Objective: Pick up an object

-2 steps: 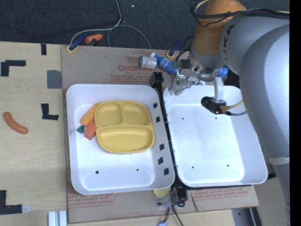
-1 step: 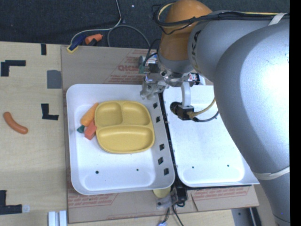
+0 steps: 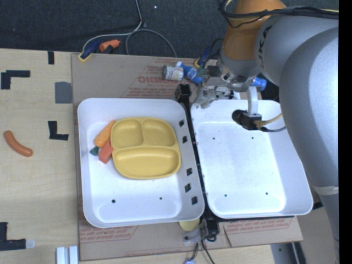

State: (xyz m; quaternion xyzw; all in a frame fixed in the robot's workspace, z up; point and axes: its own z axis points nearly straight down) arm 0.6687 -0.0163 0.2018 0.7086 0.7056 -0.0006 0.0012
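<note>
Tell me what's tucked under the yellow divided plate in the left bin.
An orange carrot-like toy and a reddish piece poke out from under the yellow plate at its left edge; their covered parts stay hidden.

Place: a robotics lab or test cell, not a home or kitchen.
Arm: a large grey industrial robot arm (image 3: 308, 81) with an orange band (image 3: 250, 10) reaches in from the right, cables looped around its wrist.
Bins: two shallow white bins, the left bin (image 3: 93, 202) and the right bin (image 3: 247, 202), sit side by side on a cardboard sheet (image 3: 104, 76) printed with red lettering.
Tabletop: pale wood tabletop (image 3: 33, 186) carrying black tape marks (image 3: 16, 78) like calibration or position marks.
Props: a yellow divided toy plate (image 3: 146, 147) and plastic play food, including a toy sausage (image 3: 17, 143) on the tabletop.
Wiring: loose cables (image 3: 137, 15) trail across dark carpet (image 3: 66, 10) behind the tabletop.
</note>
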